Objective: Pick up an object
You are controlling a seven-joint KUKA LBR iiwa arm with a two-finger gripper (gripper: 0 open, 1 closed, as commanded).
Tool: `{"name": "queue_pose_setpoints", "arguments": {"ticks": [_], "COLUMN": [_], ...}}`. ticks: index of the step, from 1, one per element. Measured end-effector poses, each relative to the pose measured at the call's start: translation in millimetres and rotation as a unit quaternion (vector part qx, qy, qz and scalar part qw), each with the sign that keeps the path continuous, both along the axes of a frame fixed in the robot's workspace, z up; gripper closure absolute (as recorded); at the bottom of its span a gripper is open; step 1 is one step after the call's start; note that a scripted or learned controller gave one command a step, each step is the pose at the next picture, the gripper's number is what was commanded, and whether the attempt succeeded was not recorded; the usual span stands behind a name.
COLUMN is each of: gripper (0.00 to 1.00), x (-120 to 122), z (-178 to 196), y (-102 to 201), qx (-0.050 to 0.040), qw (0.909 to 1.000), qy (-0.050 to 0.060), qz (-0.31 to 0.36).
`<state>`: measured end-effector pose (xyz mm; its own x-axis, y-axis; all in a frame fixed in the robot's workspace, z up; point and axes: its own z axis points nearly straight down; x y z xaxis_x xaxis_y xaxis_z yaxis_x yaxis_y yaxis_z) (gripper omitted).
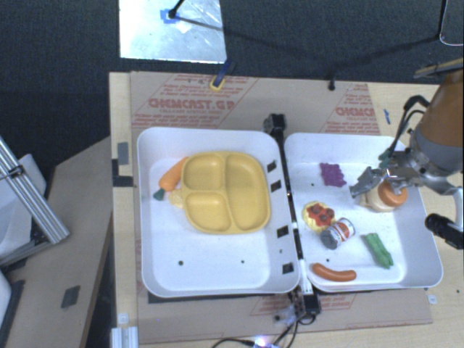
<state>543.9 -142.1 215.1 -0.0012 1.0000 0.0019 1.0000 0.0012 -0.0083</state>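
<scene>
Orange and cream, a small rounded toy sits in the right bin directly under the gripper, which hangs low over it as if lined up for a grab; whether its claw is spread or closed I cannot tell, and nothing shows gripped. Grapes, a can, a green piece and a sausage lie apart, easing single picks. Reddish lettering on the cardboard sheet is too blurred to read.

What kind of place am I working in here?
Likely a robot lab test bench, not a kitchen: two white bins on cardboard, toy food such as a carrot and sausage, and a yellow divided plate.
</scene>
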Motion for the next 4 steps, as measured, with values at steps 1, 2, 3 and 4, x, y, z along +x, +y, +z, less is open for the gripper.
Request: {"name": "queue_pose_setpoints", "arguments": {"ticks": [1, 2, 3, 4], "gripper": [0.00, 0.00, 0.00, 0.00], "x": [2.3, -7.6, -13.8, -10.8], "z": [4.6, -43.7, -104.4, -125.3], "y": [0.0, -0.1, 4.7, 3.9], "qx": [-0.0008, -0.0003, 0.0001, -0.0009], "qw": [1.0000, 1.0000, 1.0000, 1.0000], "qy": [-0.005, -0.002, -0.001, -0.007], "qz": [0.001, 0.000, 0.000, 0.000]}}
